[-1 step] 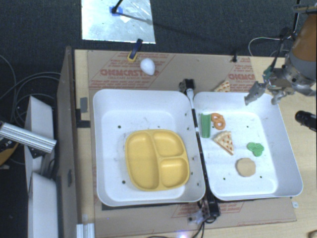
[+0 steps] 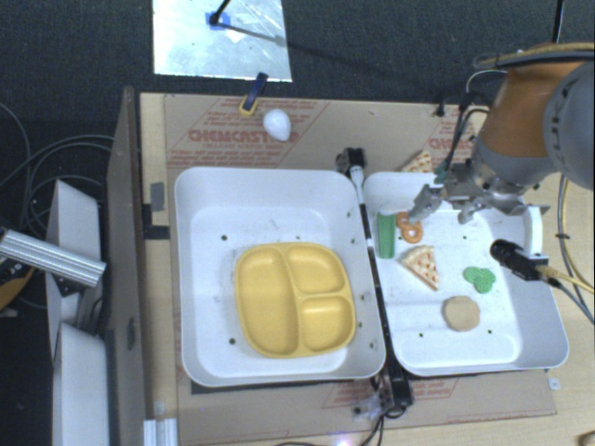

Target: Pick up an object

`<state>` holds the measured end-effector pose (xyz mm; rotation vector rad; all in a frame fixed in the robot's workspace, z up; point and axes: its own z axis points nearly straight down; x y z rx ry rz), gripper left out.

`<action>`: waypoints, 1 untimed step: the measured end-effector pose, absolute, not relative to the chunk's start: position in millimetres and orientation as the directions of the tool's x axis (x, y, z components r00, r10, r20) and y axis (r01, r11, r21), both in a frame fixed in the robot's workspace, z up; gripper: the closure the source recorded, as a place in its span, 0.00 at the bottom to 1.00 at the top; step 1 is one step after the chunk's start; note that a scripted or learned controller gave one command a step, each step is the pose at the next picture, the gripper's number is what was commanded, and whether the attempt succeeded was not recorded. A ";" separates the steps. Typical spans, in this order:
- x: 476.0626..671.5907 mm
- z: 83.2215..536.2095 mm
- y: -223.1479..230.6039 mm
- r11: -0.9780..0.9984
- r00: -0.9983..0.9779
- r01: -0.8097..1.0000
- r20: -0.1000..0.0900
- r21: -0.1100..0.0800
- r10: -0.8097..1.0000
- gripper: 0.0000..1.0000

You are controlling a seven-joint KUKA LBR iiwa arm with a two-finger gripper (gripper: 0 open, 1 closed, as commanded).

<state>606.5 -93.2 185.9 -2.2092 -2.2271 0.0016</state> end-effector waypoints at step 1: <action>637.5 84.6 -90.6 0.005 -0.005 1.000 0.000 0.002 1.000 0.00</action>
